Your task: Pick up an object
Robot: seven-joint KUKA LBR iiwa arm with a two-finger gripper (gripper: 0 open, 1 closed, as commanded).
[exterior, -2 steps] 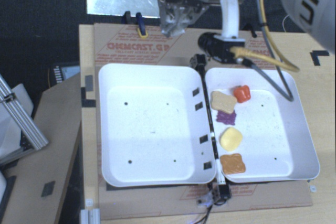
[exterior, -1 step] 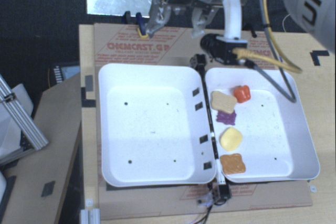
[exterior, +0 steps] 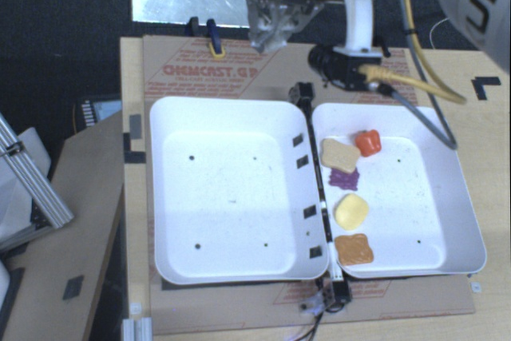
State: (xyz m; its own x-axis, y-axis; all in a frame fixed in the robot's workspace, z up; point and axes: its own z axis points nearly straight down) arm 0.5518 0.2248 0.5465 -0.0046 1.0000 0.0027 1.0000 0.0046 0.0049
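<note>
Five small objects lie along the left side of the right bin (exterior: 447, 196): a tan bread-like slab (exterior: 341, 154), a red-orange piece (exterior: 368, 142), a purple piece (exterior: 344, 179), a pale yellow lump (exterior: 350, 211) and an orange-brown square (exterior: 354, 249). My gripper (exterior: 268, 34) hangs high above the bench's far edge, behind the left bin (exterior: 172, 132), well away from all the objects. Nothing is visible between its translucent fingers, and their spacing is unclear.
The two bins meet at a black-clipped divider (exterior: 313, 172). Brown cardboard (exterior: 200, 72) lies under them, with a yellow and blue clamp (exterior: 214, 38) at the far edge. Aluminium framing (exterior: 32, 180) stands at the left.
</note>
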